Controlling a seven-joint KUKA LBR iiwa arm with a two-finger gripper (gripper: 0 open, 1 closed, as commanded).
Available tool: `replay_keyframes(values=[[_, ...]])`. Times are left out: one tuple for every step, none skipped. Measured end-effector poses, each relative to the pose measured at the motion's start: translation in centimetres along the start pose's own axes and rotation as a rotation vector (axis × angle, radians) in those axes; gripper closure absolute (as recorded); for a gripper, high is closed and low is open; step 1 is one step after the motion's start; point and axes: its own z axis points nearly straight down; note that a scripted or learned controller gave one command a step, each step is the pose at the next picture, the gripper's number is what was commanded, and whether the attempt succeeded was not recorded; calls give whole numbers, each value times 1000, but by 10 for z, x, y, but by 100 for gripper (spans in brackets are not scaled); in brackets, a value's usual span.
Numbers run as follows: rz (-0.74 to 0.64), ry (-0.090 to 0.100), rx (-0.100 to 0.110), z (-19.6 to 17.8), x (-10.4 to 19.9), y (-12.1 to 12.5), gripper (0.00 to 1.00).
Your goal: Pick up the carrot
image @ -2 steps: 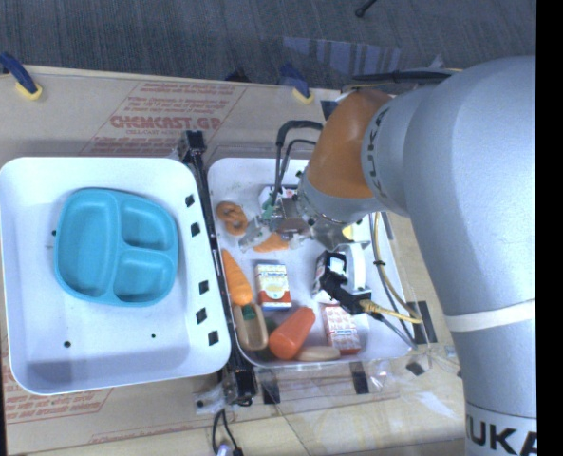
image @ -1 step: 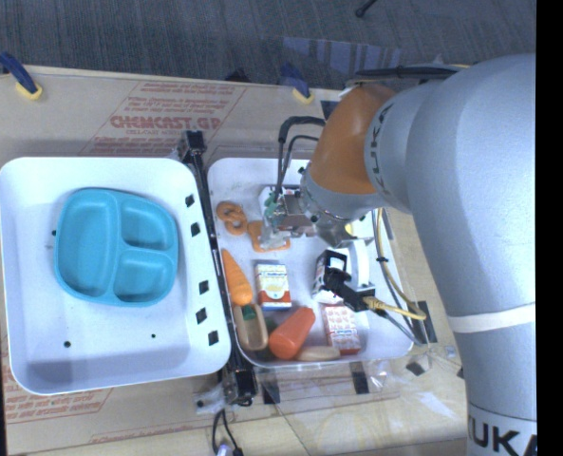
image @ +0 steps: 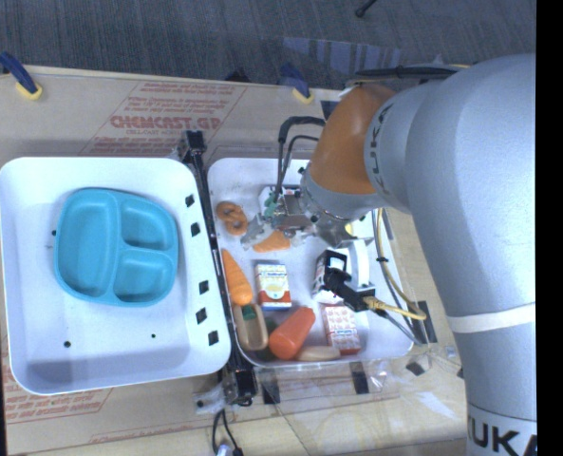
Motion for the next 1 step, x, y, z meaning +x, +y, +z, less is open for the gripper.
replay_keyframes(values=[[121,5,-2,26,3,2,0]])
